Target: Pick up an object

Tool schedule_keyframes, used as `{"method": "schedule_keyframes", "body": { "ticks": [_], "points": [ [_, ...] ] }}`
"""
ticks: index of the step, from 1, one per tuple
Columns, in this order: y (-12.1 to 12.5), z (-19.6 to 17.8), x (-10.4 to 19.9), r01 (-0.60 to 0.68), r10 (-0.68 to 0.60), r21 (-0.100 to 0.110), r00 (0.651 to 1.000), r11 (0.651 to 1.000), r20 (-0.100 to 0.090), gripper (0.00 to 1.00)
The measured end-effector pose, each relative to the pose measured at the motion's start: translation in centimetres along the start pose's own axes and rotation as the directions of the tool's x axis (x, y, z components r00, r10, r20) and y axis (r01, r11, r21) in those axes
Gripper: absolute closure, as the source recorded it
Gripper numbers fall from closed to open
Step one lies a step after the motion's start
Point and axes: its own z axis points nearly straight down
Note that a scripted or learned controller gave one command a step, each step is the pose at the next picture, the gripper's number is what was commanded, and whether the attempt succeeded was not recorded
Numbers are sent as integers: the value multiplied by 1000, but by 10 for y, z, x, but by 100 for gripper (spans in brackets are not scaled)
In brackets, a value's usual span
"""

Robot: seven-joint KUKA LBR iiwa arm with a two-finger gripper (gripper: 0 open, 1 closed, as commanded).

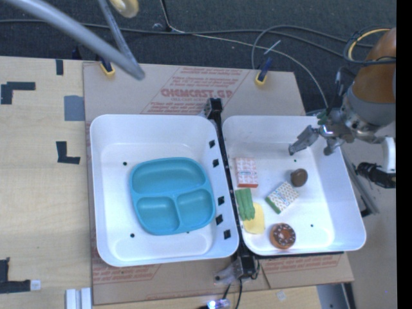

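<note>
The right bin [335, 230] holds several small objects: a red-and-white packet [246, 171], a green piece [244, 203] resting on a yellow one [255, 223], a green-and-white box [282, 196], a brown ball [298, 177] and a chocolate donut [282, 235]. My gripper [314, 141] hangs over the bin's far right part, above and right of the brown ball. Its two fingers are spread apart with nothing between them.
The left bin [106, 172] holds a blue divided tray [172, 195]. Black clips [215, 161] line the seam between the bins. Cables [283, 50] run across the dark floor behind the bench, and a grey pole [71, 24] crosses the top left.
</note>
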Motion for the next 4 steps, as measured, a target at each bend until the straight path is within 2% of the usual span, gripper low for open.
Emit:
{"method": "schedule_keyframes", "body": {
  "ticks": [1, 2, 3, 4],
  "points": [
    [2, 44, -2, 0, 0, -1, 1000, 1000, 1, 0],
    [4, 108, 1, 1, -1, -1, 1000, 1000, 0, 0],
    [5, 94, 1, 2, -2, -5, 1000, 1000, 0, 100],
    [12, 50, 3, 1, -1, -9, 1000, 1000, 0, 100]
  ]
}}
